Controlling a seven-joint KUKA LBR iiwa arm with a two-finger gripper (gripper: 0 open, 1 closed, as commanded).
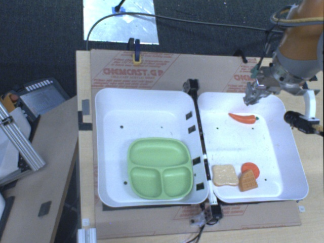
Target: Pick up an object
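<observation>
Red lettering on the brown cardboard sheet point(152, 67) under the bins reads "CHEMCAST GP", printed again and again across it. The arm point(298, 39), grey with an orange band, hangs its metal pincer point(251, 98) over the far edge of the right bin point(291, 156), and whether it is open or closed I cannot tell. Just below it lies a slim, curved red chili pepper point(242, 118) on the smooth white floor. Near the bin's front sit a square slice of bread point(225, 175), a round red tomato point(251, 168) and a tan wedge point(247, 181) touching it. The left bin point(116, 110) carries a glossy green divided plate point(160, 168), three compartments, rounded corners.
</observation>
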